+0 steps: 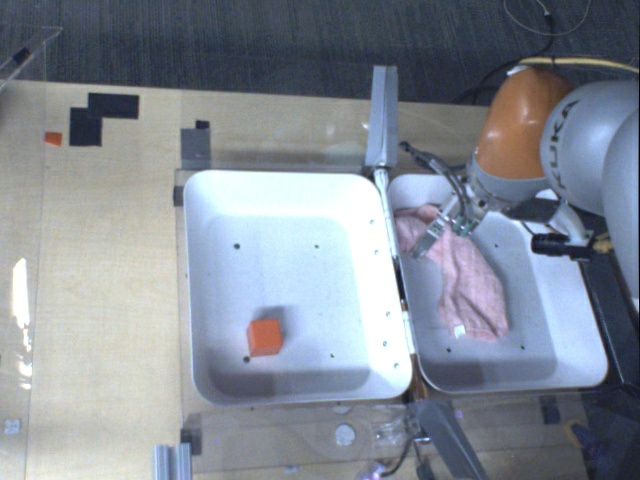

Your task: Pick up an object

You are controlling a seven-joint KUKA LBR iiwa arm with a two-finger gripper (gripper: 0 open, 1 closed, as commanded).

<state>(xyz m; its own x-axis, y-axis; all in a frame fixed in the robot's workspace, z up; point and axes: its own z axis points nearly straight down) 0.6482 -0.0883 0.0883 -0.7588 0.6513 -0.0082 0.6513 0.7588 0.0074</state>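
The gripper (437, 236) hangs over the right bin (560, 363), near its far left corner, just above a pink cloth (470, 283); whether it's open, I cannot tell. An orange block (265, 337) sits in the left bin (290, 213), toward its near left corner.

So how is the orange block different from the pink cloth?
The orange block is small, boxy and hard-edged; the pink cloth is much bigger, soft and crumpled. The orange block sits alone in the left bin, far from the arm; the pink cloth lies in the right bin, with the gripper right over its upper end. What they share: each lies on the floor of a shallow white bin.
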